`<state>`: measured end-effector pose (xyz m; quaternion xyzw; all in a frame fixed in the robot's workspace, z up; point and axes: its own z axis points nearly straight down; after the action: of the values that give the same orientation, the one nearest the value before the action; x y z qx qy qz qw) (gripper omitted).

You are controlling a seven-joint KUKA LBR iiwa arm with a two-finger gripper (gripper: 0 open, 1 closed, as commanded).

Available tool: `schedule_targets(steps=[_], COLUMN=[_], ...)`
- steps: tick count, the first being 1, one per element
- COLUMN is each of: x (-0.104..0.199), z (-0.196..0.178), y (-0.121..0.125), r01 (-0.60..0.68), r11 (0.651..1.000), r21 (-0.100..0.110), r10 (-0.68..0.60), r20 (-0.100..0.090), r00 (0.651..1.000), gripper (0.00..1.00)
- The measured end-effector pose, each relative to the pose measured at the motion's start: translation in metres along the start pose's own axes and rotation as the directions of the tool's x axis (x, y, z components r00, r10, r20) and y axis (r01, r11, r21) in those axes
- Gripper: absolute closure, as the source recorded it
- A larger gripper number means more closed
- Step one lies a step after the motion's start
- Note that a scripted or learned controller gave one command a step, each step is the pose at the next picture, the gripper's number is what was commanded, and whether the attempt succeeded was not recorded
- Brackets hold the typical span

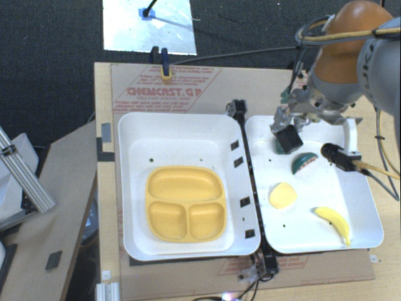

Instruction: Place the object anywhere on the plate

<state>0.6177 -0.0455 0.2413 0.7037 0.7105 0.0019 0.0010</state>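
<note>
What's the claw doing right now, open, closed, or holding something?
Claw: cannot be told; it hovers over the right bin, beside the watermelon slice, with nothing visibly held.

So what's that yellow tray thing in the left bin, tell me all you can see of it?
The plate is a yellow, rounded-square dish that looks like matte plastic. Raised ridges split it into three wells: one wide one across the far side and two smaller ones side by side on the near side. It lies flat on the floor of the left bin, toward the near edge, with nothing in it or touching it.
</note>
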Motion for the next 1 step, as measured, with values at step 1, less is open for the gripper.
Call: schedule_targets(steps=[1], x=[0.0522], z=[-0.0053], y=[0.0087], r01=[0.001], r11=[1.000], r21=[0.000], r10=[-0.001], r20=[-0.001], r00=[1.000], gripper=[1.00])
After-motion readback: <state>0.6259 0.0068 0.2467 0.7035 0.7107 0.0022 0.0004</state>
